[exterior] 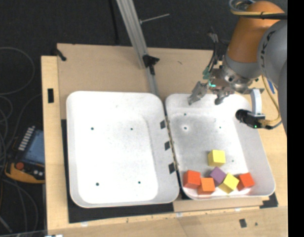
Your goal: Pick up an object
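Where the right bin meets its near rim, the blocks crowd together: an orange-red cube, an orange cube, a purple cube, a yellow cube and a red cube, several of them touching and pressed close to the bin's lip. Just beyond that cluster a second yellow cube stands by itself, with bare floor on its far side, which makes it the likeliest target. Farther back, the gripper hangs over the bin's far edge, its two fingers spread apart with nothing between them. Every block therefore lies toward the near rim from the jaws, well apart from them, across open bin floor. The left bin sits alongside, beyond the central divider.
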### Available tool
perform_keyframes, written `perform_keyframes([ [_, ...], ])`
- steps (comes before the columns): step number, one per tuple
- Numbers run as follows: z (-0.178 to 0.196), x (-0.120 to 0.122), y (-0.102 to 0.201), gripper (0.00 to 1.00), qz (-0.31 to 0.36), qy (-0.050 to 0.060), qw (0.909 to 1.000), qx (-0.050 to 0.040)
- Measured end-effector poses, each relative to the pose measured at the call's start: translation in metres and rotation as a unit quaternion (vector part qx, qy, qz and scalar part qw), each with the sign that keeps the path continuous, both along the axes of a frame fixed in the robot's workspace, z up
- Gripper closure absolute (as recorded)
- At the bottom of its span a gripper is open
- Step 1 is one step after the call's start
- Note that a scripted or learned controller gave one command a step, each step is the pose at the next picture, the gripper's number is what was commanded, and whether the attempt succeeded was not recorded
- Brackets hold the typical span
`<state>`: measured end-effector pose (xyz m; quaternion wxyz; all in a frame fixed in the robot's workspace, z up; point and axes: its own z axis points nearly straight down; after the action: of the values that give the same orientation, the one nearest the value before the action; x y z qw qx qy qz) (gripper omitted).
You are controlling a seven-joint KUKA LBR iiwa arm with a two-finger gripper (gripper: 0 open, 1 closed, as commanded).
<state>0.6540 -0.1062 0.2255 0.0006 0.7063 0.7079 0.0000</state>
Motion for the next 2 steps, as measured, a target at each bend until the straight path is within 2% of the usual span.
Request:
perform_keyframes([
  [1,-0.133,0.005,-0.051,0.0,-0.002,0.002,1.0,-0.0008],
  [2,-0.103,0.013,-0.056,0.0,-0.001,-0.002,1.0,-0.0006],
])
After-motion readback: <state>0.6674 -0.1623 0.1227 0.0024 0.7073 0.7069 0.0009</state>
